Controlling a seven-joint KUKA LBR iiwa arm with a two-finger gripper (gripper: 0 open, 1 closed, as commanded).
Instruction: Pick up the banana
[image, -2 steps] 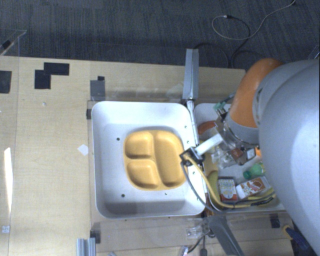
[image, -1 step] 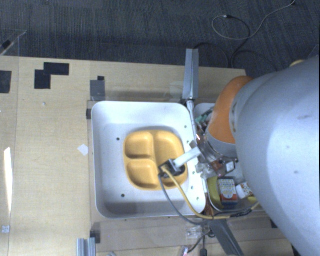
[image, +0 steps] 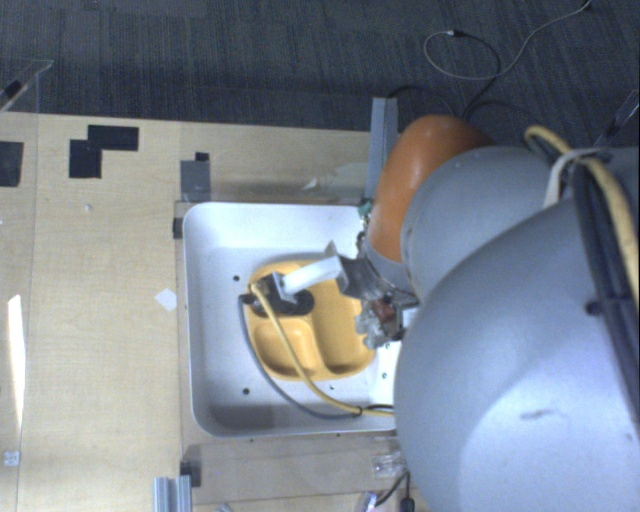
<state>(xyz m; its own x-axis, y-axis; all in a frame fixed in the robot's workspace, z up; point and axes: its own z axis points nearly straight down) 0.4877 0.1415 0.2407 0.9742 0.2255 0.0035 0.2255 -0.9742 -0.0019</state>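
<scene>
The banana (image: 322, 345) appears as a broad yellow shape on the floor of the left white bin (image: 215, 300), near the bin's middle and right. My gripper (image: 376, 312) hangs over the banana's right end, close to or touching it; I cannot tell which. The large grey arm hides the banana's right edge and the gripper's lower part. Nothing shows as lifted off the bin floor.
The grey arm with its orange band (image: 425, 160) covers the right half of the view, including the second bin. A wooden bench (image: 90, 300) lies to the left of the bin, with black tape marks (image: 100, 148) at its far edge. Metal brackets (image: 195, 178) stand at the bin's corners.
</scene>
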